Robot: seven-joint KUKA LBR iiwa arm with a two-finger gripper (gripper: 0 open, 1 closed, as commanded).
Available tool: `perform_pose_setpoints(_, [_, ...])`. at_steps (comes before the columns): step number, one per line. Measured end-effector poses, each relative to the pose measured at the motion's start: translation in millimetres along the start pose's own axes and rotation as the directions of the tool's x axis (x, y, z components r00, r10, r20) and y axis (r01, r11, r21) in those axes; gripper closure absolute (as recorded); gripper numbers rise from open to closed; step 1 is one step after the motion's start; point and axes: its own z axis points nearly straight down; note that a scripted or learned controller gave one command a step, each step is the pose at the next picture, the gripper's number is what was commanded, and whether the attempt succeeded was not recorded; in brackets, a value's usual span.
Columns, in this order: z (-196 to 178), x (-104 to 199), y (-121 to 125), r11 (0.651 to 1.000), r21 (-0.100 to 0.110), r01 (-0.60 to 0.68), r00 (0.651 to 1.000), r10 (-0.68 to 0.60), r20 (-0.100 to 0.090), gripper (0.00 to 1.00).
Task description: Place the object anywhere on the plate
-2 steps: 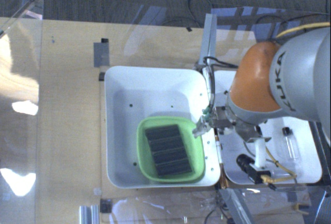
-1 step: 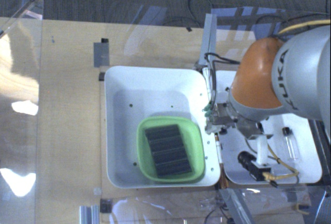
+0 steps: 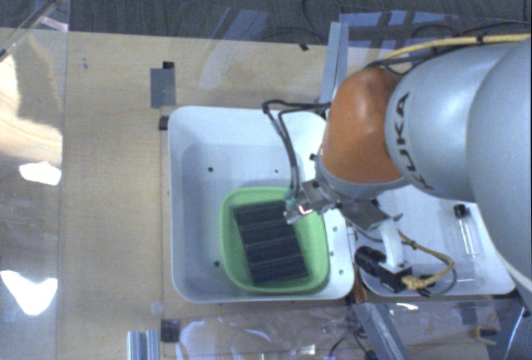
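The big grey KUKA arm [image 3: 449, 125] sweeps in from the right, its orange band [image 3: 359, 130] hanging over the seam between the two bins, and the wrist hides the gripper [image 3: 306, 204], so whether it is open, closed or carrying anything, I cannot tell. Below sits the left white bin [image 3: 191, 184], and in it the green plate [image 3: 316, 246], squarish with rounded corners, tucked toward the near right corner. Lying flat on that plate is a dark ribbed rectangular object [image 3: 268, 244], well inside the rim. It looks stiff and light to me, likely plastic or rubber, not fragile; the ridges should give grip, so pinching across its short width at the long edges seems best. Over in the right bin, a small clear tube [image 3: 465, 225] lies alone
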Motion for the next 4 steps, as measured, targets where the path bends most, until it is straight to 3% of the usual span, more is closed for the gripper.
perform_pose_setpoints(1, [0, 0, 0, 1.0, 0.0, -0.001, 1.0, 0.001, 0.0, 0.0])
perform_pose_setpoints(2, [-3, -62, 6, 1.0, -0.003, 0.029, 1.0, -0.029, 0.002, 0.0])
perform_pose_setpoints(3, [-14, -62, 9, 0.999, -0.01, 0.032, 0.999, -0.032, 0.003, 1.0])
perform_pose_setpoints(4, [0, -34, -12, 0.981, 0.0, 0.196, 0.981, -0.196, 0.0, 1.0])
